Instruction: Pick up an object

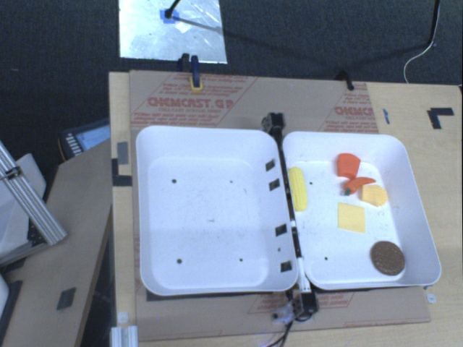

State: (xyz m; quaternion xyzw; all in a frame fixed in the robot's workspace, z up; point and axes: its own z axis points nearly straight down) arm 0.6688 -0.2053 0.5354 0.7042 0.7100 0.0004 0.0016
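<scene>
Right bin holds all the loose items; left bin sits beside it, rims touching along the middle seam. Both rest on a printed cardboard sheet on the desk.

Yellow corn piece: long axis runs up-down in the view, parallel to the seam, just beside the right bin's left wall. Which end is the tip is too small to tell.

Orange wedge: near the far wall, broad end up, narrowing downward. Just below it is a small orange bit, slanted, with a dark speck at its lower left end; shape unclear. Touching or just beside that is a yellow-orange block.

Flat yellow square: lies flat mid-bin, edges roughly in line with the bin walls, apart from the others. Brown disc: flat, round, close to the near right corner.

Open floor in the right bin: the lower left part, between corn piece, square and near wall. Corn piece and disc are both tight to walls.

Black clips line the seam. Foil sheet lies beyond the desk, and an aluminium rail is cut off at the left edge.

Gripper state: cannot tell.
</scene>
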